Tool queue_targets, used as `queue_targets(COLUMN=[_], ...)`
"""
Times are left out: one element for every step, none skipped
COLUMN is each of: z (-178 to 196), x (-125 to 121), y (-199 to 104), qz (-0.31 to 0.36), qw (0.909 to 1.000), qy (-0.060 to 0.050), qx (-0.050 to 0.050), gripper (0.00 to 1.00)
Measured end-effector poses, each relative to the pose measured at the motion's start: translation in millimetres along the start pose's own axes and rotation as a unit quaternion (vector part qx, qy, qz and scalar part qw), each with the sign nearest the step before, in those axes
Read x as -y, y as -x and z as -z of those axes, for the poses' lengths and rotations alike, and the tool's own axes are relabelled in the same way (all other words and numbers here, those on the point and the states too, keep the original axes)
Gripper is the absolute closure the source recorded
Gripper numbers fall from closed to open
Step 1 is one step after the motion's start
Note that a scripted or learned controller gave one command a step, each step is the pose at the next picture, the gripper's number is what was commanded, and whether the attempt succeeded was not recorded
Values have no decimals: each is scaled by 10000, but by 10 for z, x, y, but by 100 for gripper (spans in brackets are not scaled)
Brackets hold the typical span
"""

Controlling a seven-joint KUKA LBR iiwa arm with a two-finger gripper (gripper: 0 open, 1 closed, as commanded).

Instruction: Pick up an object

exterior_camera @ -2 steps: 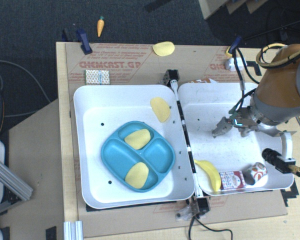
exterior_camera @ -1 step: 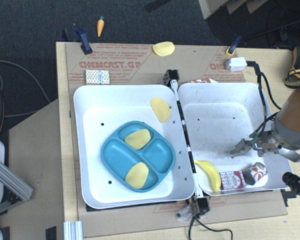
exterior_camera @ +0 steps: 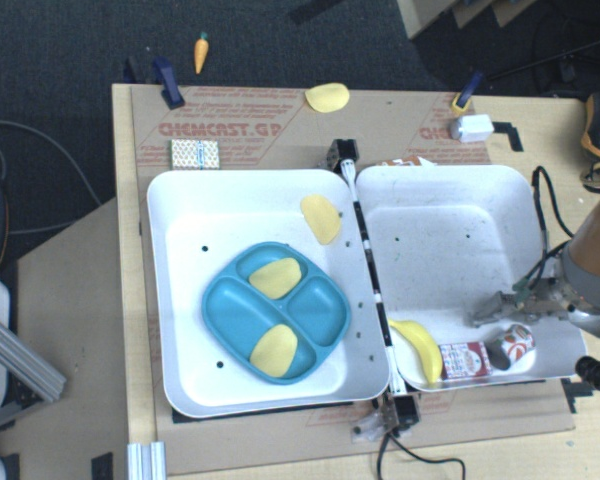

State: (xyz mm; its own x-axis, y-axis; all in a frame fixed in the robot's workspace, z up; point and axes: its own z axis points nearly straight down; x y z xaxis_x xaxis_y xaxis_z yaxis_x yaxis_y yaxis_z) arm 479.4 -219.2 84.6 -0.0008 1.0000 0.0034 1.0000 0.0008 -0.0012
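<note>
My gripper (exterior_camera: 502, 315) hangs low over the right bin (exterior_camera: 450, 203), near its front right corner, and stands open with nothing between its fingers. Just below it lie a round red-and-white object (exterior_camera: 513, 345) and a red-and-white packet (exterior_camera: 466, 360). A yellow banana (exterior_camera: 421, 349) rests in the front left corner of that bin. The arm comes in from the right edge.
The left bin (exterior_camera: 180, 268) holds a blue divided plate (exterior_camera: 325, 313) with two yellow pieces (exterior_camera: 275, 276) in it, and a loose yellow piece (exterior_camera: 322, 218) near its back right corner. A yellow item (exterior_camera: 327, 97) and a white block (exterior_camera: 474, 127) lie on the bench behind the bins.
</note>
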Motion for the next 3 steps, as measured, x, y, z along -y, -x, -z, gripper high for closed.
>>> queue_targets(z=[97, 96, 195], x=[-1, 0, -4], y=[5, 4, 5], qz=[-8, -8, -12], qw=[10000, 10000, 10000], qy=[8, 6, 17], qx=[9, 8, 14], gripper=[100, 0, 100])
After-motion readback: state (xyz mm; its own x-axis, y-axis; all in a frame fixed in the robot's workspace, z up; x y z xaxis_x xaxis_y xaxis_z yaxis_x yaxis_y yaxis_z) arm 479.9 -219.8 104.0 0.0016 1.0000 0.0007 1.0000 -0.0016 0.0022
